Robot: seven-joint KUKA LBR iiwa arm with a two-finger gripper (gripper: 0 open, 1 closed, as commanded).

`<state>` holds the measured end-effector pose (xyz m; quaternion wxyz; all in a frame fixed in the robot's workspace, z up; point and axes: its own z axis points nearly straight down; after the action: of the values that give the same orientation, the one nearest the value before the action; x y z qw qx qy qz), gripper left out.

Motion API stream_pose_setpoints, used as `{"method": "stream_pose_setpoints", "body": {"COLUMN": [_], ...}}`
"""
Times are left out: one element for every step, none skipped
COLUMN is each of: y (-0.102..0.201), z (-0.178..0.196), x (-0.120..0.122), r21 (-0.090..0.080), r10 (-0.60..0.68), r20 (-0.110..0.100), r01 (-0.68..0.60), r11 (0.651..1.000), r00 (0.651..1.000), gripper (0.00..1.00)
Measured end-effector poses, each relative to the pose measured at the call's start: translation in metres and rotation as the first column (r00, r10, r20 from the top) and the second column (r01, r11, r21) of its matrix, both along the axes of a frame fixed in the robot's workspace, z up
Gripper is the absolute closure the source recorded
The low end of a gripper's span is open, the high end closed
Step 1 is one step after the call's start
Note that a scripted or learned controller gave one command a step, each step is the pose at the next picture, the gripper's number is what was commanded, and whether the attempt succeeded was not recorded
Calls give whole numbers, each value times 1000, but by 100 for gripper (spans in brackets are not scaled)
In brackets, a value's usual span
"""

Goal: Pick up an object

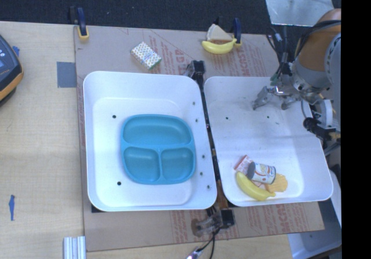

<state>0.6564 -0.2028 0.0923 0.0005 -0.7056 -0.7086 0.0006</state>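
Observation:
In the right bin (301, 136), near its front edge, lie a yellow banana (251, 188), a small labelled can (262, 172) and an orange piece (280, 182), all close together. My gripper (271, 103) hangs over the back part of the same bin, well behind those objects. Its two fingers are spread apart, open, with nothing between them. The arm's grey wrist and orange band (322, 43) come in from the right.
The left bin (98, 136) holds a blue divided plate (157, 149). Behind the bins on the cardboard lie a small patterned box (145, 54) and a yellow toy with a sandwich piece (219, 42). A dark device (7, 69) sits at far left.

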Motion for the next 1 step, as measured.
{"method": "stream_pose_setpoints", "body": {"y": [55], "z": [76], "x": [-50], "r21": [1], "r10": [1], "r20": [1], "r01": [-1], "r11": [1000], "r00": [1000], "gripper": [0]}}
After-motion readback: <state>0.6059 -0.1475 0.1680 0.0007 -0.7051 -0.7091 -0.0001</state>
